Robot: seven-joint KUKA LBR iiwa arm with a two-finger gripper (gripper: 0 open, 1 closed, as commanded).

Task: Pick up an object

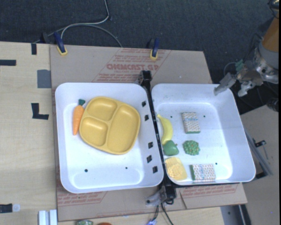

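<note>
Over at the right edge, the grey two-finger gripper (232, 83) hangs above the upper right corner of the right-hand shallow white bin (239, 125). Its 2 fingers (223, 85) stand apart with nothing between them.

Inside that bin lie 6 small things: a yellow toy banana (166, 128) along the left wall, a green toy pepper (170, 148) just below it, a ridged yellow block (175, 168) near the lower left corner, a green broccoli-like clump (191, 147) in the middle, and 2 small printed packets, one (190, 122) higher up and one (203, 172) near the bottom wall.

The left-hand white bin (103, 182) holds a yellow plastic plate with 3 compartments (109, 124), and an orange toy carrot (77, 117) lies against its left side. Both bins sit side by side on the cardboard-covered counter (126, 64).
</note>
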